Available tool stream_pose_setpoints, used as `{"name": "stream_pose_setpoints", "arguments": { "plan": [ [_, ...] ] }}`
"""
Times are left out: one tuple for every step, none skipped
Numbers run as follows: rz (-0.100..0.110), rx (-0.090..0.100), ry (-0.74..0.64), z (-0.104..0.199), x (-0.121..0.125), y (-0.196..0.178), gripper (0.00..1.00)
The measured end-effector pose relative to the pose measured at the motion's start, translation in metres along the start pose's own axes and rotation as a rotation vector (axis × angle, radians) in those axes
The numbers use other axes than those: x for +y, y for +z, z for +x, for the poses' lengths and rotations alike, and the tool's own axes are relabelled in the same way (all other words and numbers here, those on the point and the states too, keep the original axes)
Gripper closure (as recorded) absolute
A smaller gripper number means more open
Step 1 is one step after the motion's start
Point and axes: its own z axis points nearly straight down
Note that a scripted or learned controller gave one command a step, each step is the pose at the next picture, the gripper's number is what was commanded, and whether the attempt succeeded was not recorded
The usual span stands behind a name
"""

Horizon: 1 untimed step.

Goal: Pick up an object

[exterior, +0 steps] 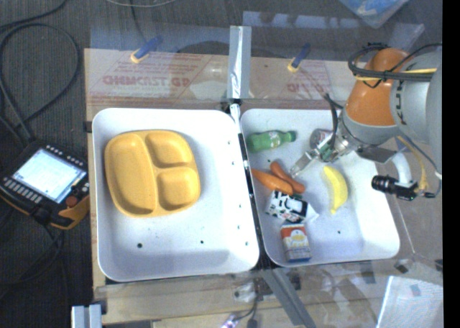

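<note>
Two bins side by side on bench. Left bin (115,247): divided tray (152,171) toward rear left. Right bin (374,237): bottle (271,139) at rear left; carrots (278,178) in front of it; carton (288,207) and small box (295,242) nearer front; banana (335,188) right of carrots. Gripper (317,152) between bottle and banana. Handheld screen (43,181) left of bench.

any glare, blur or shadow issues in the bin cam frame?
Camera view: soft overall, so the label on the small carton can't be read; the gripper is a blurry cluster. Reflections streak the clear sheet behind the bins. The white bins are bright but not blown out; the yellow tray casts only a faint shadow. Slight barrel bending at the edges.
</note>
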Motion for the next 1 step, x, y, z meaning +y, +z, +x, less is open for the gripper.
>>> {"name": "stream_pose_setpoints", "arguments": {
  "plan": [
    [-0.002,-0.002,-0.04,0.0004,-0.0298,-0.0007,0.0]
  ]
}}
